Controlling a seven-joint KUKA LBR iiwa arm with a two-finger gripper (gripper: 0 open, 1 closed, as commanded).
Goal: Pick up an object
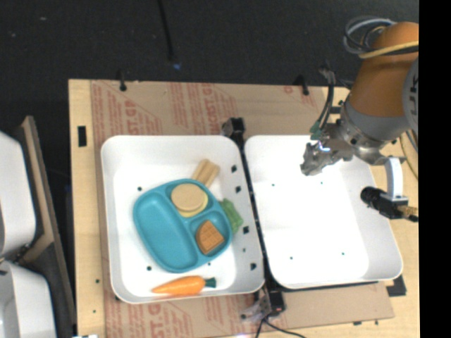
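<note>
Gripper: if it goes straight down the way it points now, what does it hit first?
Probably the bare floor of the right bin. The gripper hangs over that bin's upper-left part, with nothing under it; its height above the floor is hard to judge.

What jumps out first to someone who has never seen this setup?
A bright blue tray in the left bin holds a round biscuit and a brown waffle, with an orange carrot lying below it. The claw hangs above the right bin.
</note>
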